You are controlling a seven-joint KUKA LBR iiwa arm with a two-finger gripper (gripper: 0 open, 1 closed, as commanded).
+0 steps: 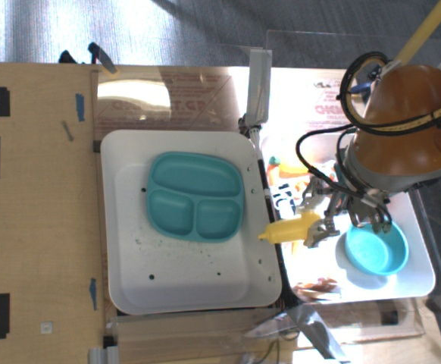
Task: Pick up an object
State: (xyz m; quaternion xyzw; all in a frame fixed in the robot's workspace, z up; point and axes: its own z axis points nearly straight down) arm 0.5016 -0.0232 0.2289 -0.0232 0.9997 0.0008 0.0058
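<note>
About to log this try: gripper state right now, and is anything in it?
Gripper: over the right bin, its tip at the yellow object by the blue bowl. Open, shut or holding: cannot be told.

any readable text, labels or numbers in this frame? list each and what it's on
Red print on the packaging at the far end of the right bin: too blown out and blurred to read.
Faint red print on the clear sheet behind the left bin: too faint to read.
Black-and-white marks on the item beside the yellow object: too small to read.
No text on the teal divided plate or blue bowl.
</note>
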